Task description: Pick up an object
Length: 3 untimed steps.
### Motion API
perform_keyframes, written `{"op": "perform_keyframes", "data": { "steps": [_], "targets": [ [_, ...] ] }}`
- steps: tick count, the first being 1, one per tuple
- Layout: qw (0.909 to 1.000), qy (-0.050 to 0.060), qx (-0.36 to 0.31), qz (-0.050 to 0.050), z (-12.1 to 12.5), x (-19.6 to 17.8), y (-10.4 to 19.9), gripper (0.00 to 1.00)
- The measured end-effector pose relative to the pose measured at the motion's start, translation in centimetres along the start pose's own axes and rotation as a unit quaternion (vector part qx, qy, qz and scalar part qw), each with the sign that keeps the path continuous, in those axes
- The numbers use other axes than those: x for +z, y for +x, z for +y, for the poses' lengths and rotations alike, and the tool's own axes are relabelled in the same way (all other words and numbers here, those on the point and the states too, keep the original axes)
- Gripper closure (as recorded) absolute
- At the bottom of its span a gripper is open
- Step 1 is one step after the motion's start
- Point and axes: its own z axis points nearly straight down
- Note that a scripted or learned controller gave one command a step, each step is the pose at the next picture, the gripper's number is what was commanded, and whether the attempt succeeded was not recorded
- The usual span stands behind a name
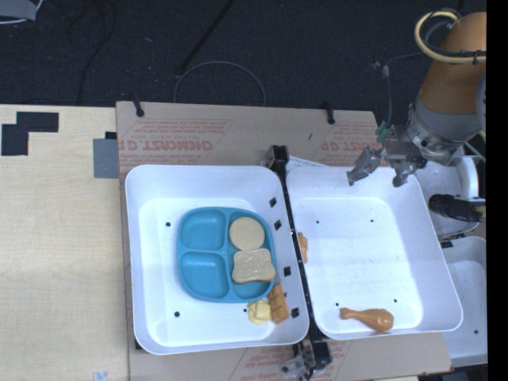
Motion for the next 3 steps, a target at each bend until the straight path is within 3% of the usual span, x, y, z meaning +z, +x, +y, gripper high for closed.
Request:
{"op": "perform_keyframes", "data": {
  "steps": [1,3],
  "targets": [
    [1.0000,-0.006,-0.001,-0.001,0.2,-0.8,0.0,0.00],
    [1.0000,-0.004,-0.001,0.000,-0.4,10.2,1.5,0.00]
  ]
}}
